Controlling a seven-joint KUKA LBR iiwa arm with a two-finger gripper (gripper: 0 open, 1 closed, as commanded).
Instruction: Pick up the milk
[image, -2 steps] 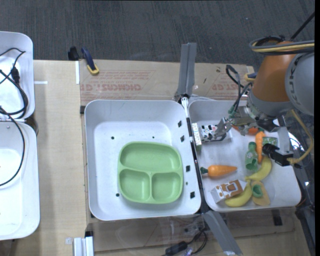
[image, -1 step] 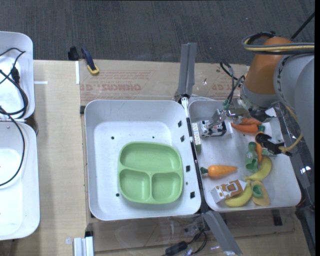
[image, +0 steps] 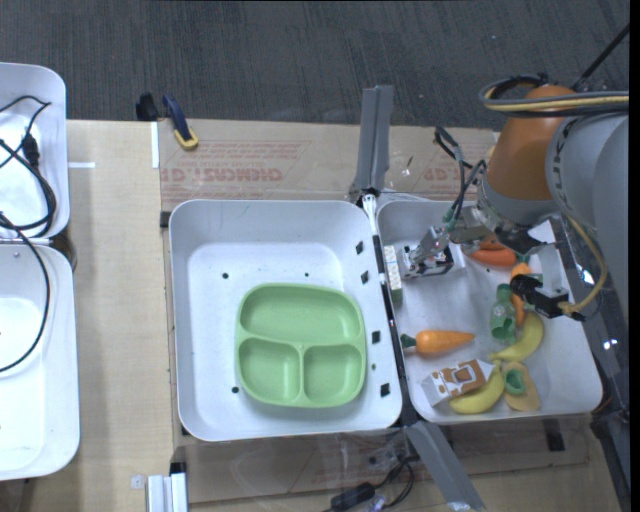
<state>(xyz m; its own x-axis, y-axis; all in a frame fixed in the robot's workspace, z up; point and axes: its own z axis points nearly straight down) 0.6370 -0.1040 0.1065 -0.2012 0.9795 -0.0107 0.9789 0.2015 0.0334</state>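
Observation:
The milk (image: 458, 379) is a small white and brown carton lying at the front of the right bin (image: 570, 395), pressed against a yellow banana (image: 482, 396). My gripper (image: 428, 258) hangs in the far left part of that bin, well behind the milk and apart from it. An orange carrot (image: 442, 342) lies between the gripper and the milk. The grey arm with its orange band (image: 522, 150) reaches in from the right above the bin's far edge.
A second banana (image: 526, 339), a green item (image: 503, 318) and another carrot (image: 491, 256) lie on the right bin's right side. The left bin (image: 200, 300) holds a green divided plate (image: 300, 345). A metal post (image: 374, 140) stands between the bins at the back.

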